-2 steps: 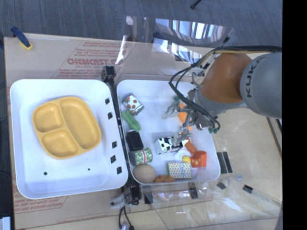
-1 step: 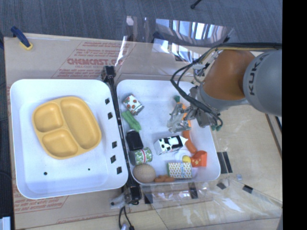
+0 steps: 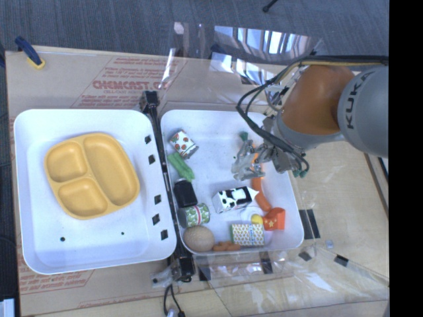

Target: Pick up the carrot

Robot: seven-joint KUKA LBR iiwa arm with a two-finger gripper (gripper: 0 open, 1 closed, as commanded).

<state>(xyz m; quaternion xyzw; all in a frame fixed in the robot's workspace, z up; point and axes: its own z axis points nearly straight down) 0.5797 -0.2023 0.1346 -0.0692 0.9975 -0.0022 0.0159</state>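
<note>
The carrot (image 3: pixel 263 198) is a short orange stick lying at a slant in the right bin (image 3: pixel 205 121), near its right wall. Its upper end sits just below my gripper (image 3: pixel 249 164). The gripper hangs over the bin's middle right, pointing down, with its fingers apart and nothing between them. The grey arm with its orange band (image 3: pixel 314 101) comes in from the upper right and hides the bin's right rim.
Around the carrot lie a black-and-white cow toy (image 3: pixel 234 199), a red block (image 3: pixel 274 219), a patterned box (image 3: pixel 247 234), an egg-like ball (image 3: pixel 198 238) and a thin orange piece (image 3: pixel 227 246). Farther left are a green pod (image 3: pixel 180 166), small cans and a black block. The left bin holds a yellow divided plate (image 3: pixel 89 174).
</note>
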